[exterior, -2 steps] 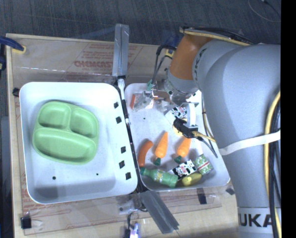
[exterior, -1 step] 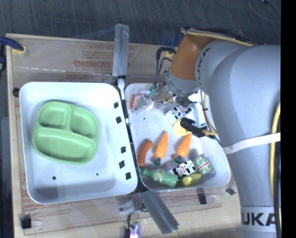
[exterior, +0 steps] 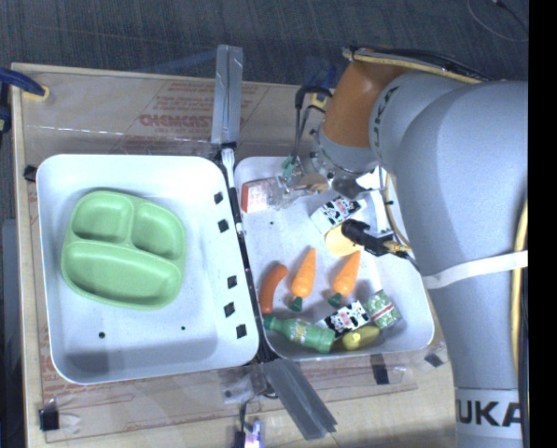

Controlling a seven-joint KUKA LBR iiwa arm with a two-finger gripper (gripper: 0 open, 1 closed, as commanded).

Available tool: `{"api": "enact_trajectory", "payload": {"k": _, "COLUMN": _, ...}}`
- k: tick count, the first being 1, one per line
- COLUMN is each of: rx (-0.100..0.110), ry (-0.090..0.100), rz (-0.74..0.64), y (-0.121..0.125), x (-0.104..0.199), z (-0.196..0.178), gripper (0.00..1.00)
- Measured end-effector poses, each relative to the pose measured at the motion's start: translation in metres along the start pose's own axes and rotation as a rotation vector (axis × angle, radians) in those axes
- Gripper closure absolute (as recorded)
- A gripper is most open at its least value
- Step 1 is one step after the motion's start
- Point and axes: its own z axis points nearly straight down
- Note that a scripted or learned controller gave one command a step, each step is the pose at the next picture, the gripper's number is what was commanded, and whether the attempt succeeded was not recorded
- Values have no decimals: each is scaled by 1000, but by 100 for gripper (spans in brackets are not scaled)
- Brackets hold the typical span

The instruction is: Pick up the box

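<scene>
Looking down, we see the gripper (exterior: 292, 177) just beside the box (exterior: 256, 195); its grip we cannot tell; carrots (exterior: 303, 271) lie nearby.

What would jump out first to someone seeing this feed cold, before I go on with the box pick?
The big grey arm fills the right side, bent over the right bin, its gripper low in that bin's far left corner beside a small orange and white box. Next is the green divided plate, alone in the left bin. Three carrots lie mid right bin, among other small items.
</scene>
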Motion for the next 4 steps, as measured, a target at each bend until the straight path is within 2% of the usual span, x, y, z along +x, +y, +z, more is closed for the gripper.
{"api": "enact_trajectory", "payload": {"k": 1, "rx": -6, "ry": -2, "rz": -32, "y": -69, "x": -48, "z": 10, "gripper": 100}}
{"api": "enact_trajectory", "payload": {"k": 2, "rx": -5, "ry": -1, "rz": 120, "y": -98, "x": -23, "z": 11, "gripper": 100}}
{"api": "enact_trajectory", "payload": {"k": 3, "rx": -5, "ry": -1, "rz": 120, "y": -98, "x": -23, "z": 11, "gripper": 0}}
{"api": "enact_trajectory", "payload": {"k": 4, "rx": -8, "ry": -2, "rz": 100, "y": -91, "x": 9, "z": -51, "gripper": 0}}
